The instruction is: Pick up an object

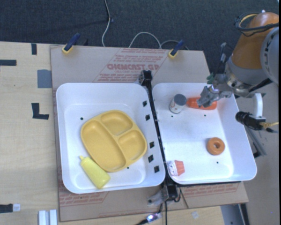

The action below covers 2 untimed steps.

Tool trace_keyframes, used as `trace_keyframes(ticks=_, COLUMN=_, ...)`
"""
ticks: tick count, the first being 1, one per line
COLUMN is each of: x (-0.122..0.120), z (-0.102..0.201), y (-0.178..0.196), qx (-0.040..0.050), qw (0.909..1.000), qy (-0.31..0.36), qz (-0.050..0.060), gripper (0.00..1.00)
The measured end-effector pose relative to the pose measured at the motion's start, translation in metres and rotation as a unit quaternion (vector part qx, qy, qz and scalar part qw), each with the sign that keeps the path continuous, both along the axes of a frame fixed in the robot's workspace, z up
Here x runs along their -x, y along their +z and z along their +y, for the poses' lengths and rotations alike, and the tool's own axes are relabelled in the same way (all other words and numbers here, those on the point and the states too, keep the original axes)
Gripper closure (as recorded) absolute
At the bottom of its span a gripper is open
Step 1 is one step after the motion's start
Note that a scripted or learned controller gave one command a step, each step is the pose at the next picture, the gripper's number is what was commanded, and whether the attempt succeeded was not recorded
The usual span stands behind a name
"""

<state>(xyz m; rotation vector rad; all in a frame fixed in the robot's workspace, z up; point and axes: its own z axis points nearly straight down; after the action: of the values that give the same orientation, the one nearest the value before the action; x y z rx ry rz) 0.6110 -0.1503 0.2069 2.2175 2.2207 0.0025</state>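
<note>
My gripper (pixel 207 100) is down at the far side of the right bin (pixel 234 172), right over an orange carrot-like piece (pixel 194 102) that lies flat there. The fingertips hide that piece's right end. A small grey-capped can (pixel 178 103) stands just left of the orange piece. An orange doughnut (pixel 216 146) lies towards the right bin's near right. A small red and white packet (pixel 177 167) rests at that bin's near left corner. In the left bin (pixel 68 97) sit a yellow divided plate (pixel 114 139) and a yellow squeeze bottle (pixel 94 172).
A black divider (pixel 152 125) runs between the two bins. The arm's orange band (pixel 253 36) and grey wrist come in from the upper right, over the right bin's far right corner. A black cable fitting (pixel 247 119) hangs near the right rim.
</note>
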Motion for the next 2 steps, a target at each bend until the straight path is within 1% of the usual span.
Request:
trace_keyframes(ticks=1, x=0.009, z=0.049, y=-0.007, qx=-0.001, qw=1.0, qy=0.002, qz=0.003, gripper=1.0)
trace_keyframes(ticks=2, x=0.021, z=0.094, y=0.005, qx=-0.0015, qw=1.0, qy=0.002, qz=0.003, gripper=1.0)
